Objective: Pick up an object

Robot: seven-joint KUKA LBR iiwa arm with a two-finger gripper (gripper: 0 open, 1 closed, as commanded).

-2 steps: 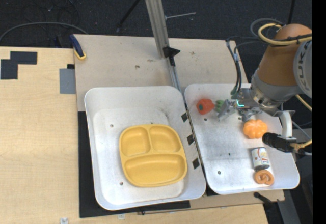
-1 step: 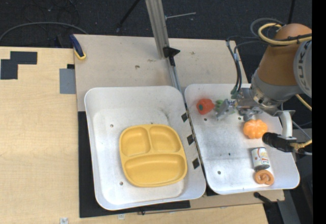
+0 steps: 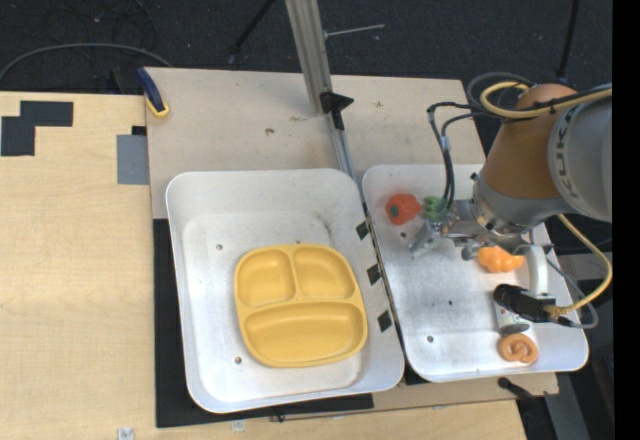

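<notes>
Low over the far half of the right bin (image 3: 450, 323), the claw (image 3: 442, 230) sits among small things. How wide it stands is too blurred to tell, and I see nothing held in it. I judge the step to be the reach, before any grasp. Just beside it, toward the bin's far left corner, lie a green piece (image 3: 433, 205) and a red ball (image 3: 402, 208). An orange lump (image 3: 497, 258) lies toward the right edge. The next move likely calls for settling on one and closing squarely. A curled orange piece (image 3: 517, 348) rests near the near right corner. The left bin (image 3: 200, 228) carries a yellow divided plate (image 3: 300, 306).
</notes>
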